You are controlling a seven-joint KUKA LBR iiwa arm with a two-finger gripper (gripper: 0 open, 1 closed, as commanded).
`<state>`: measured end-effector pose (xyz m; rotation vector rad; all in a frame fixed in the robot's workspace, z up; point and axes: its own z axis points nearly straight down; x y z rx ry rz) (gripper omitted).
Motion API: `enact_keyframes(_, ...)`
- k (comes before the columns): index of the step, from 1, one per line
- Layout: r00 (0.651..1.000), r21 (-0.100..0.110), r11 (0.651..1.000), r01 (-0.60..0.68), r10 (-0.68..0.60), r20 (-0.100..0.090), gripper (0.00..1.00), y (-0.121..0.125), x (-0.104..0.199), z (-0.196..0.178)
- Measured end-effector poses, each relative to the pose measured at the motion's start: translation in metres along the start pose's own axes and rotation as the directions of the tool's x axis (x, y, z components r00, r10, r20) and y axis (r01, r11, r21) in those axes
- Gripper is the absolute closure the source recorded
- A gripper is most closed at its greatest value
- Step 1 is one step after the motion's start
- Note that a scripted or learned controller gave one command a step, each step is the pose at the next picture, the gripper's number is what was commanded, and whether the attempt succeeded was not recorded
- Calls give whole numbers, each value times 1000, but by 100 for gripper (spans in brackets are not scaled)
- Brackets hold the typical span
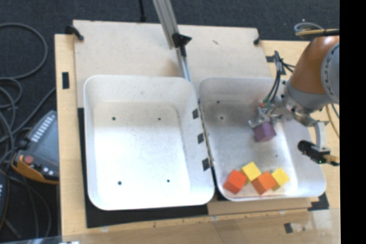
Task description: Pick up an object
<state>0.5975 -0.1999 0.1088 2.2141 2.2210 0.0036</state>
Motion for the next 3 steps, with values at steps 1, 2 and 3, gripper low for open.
enact_keyframes(1,1000,0,1000,6,-6,-4,100,-20,88,-61)
enact_keyframes(2,1000,1,1000,7,-7,-6,100,-24,171,-90)
enact_keyframes(3,1000,3,1000,5,-5,-2,100,19,232,-88)
